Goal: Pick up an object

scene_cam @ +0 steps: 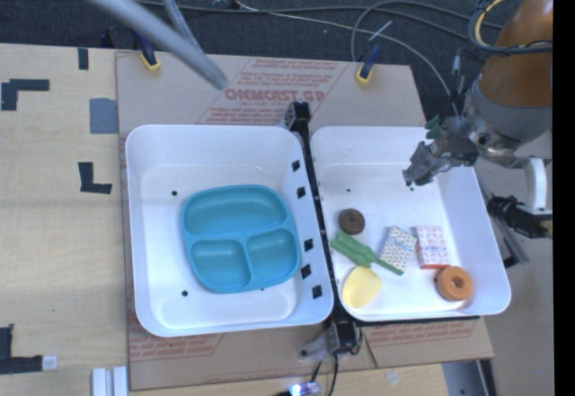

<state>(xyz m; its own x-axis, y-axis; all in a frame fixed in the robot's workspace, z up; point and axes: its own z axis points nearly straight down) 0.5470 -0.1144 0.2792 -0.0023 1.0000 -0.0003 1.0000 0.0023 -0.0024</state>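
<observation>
Hovering over the upper right part of the right bin [467,206], gripper [420,171] with how far open impossible to tell, well apart from chocolate donut [351,222], green vegetable [361,252], lemon [361,287], two packets [414,246] and glazed donut [455,283] lying below.

A blue three-compartment plate [241,238] lies in the left white bin [144,206], both bins sit on a printed cardboard sheet [269,93], with yellow clamps [364,73] at its far edge.
</observation>
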